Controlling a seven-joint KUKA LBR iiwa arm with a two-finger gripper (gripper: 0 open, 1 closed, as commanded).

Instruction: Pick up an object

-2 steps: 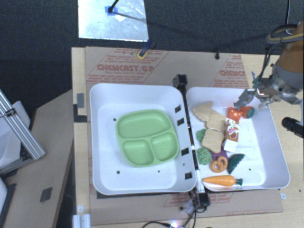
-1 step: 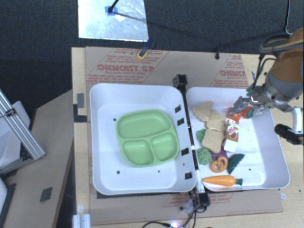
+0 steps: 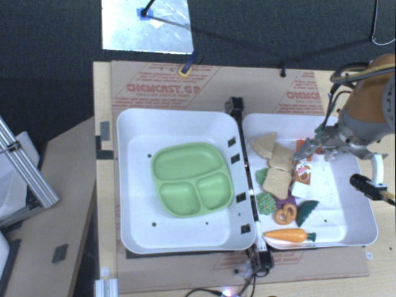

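Note:
The right bin (image 3: 365, 228) holds a heap of toy food. It includes tan bread slices (image 3: 276, 181), an orange carrot (image 3: 286, 235) by the front wall, a brown pretzel (image 3: 285, 214), a green broccoli piece (image 3: 266, 202), a dark green leaf (image 3: 306, 209) and a red-and-white packet (image 3: 302, 173). My gripper (image 3: 309, 148) hangs low over the bin's back middle, just above the packet and right of another bread slice (image 3: 281, 156). A small red-orange piece (image 3: 301, 144) lies at its tip. I see nothing held.
The left bin (image 3: 136, 141) carries a green divided plate (image 3: 189, 178). A black hinge strip (image 3: 242, 166) runs between the bins. The grey arm with its orange band (image 3: 371, 101) reaches in from the right, and a black part (image 3: 366, 186) juts over the right bin's edge.

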